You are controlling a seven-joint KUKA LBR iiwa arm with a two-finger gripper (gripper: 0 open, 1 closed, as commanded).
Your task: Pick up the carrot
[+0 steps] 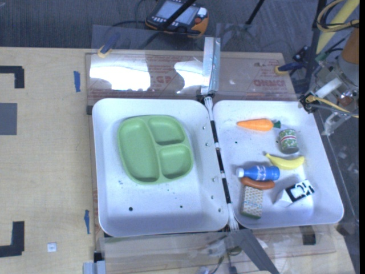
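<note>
Carrot [255,125] lies on its side in the far part of the right-hand white bin [331,181], its green top end pointing right and its orange tip pointing left toward the seam between the two bins. Nothing touches it. Just to its right and a little nearer the camera stands a small green-labelled can [288,140]. Below the can lies a yellow banana [286,162], and beside that a blue bottle with a white cap [259,173], resting against a reddish-orange sausage-shaped toy [258,183]. Nearer still sits a flat speckled sponge-like block [252,202], with a black-and-white box [299,191] to its right.

In the left-hand white bin [108,204] rests a green divided plate [155,149] with three compartments. Both bins sit on the pale wooden worktop [43,153]. Behind the bins lies a clear plastic sheet [148,72] that catches glare, and beyond it a black and orange handheld device [175,15] on the grey floor.

At the right edge, part of the arm [345,73] with its cabling shows beyond the far right corner of the bin, well apart from the carrot; whether the fingers are wide or narrow I cannot tell.
</note>
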